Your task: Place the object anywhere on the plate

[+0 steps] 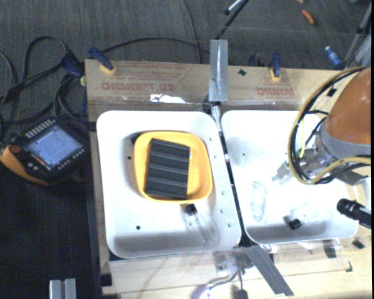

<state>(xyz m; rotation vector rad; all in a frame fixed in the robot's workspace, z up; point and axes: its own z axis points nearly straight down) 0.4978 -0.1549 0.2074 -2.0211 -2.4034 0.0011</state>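
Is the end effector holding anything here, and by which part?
It cannot be told: the arm hides the end effector over the right bin. The dark ridged object lies on the yellow plate.

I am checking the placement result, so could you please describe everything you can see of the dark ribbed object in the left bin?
The dark ribbed object is a charcoal rectangular block with four raised bands across its top, matte like rubber or plastic. It lies flat on the yellow plate, slightly rotated, within the plate's rim, in the left bin. Nothing but the plate touches it.
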